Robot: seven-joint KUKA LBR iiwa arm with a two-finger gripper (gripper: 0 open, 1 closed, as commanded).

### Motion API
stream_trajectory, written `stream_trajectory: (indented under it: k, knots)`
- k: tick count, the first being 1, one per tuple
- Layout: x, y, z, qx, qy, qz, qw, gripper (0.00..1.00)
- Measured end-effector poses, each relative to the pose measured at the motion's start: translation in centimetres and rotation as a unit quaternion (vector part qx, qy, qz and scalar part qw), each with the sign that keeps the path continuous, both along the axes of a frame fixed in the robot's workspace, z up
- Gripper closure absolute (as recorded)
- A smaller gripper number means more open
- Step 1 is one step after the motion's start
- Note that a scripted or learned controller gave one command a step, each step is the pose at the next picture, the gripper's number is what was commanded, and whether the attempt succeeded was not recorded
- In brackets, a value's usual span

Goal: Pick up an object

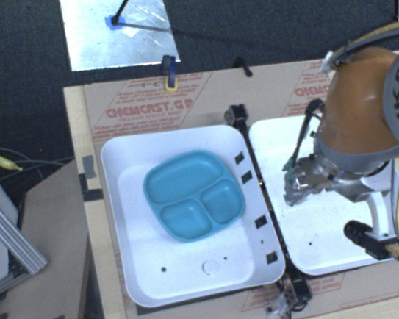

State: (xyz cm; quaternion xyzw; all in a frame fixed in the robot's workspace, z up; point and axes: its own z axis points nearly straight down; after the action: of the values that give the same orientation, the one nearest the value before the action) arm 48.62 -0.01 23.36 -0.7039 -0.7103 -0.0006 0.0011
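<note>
Camera view: gripper (295, 187) seemingly above right bin (302, 251), apart from blue tray (192, 195).

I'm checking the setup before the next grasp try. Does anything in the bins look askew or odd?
Only slightly: the blue divided plate lies turned at an angle to the left bin walls, not squared up. It looks whole and flat. The gripper is over the right bin, with nothing visible spilled.
</note>
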Motion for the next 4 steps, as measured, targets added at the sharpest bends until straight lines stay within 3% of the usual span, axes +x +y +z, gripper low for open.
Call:
stream_trajectory:
  k: [1,2,3,4]
  knots:
    - [0.0,6.8,-0.8,0.0004,0.0,0.001,1.0,1.0]
    - [1.3,15.0,-4.4,0.0003,0.0,0.001,1.0,1.0]
    - [1.8,8.1,-2.2,-0.002,-0.002,-0.007,1.0,1.0]
    - [5.8,8.4,13.5,0.0005,-0.012,-0.002,0.9999,1.0]
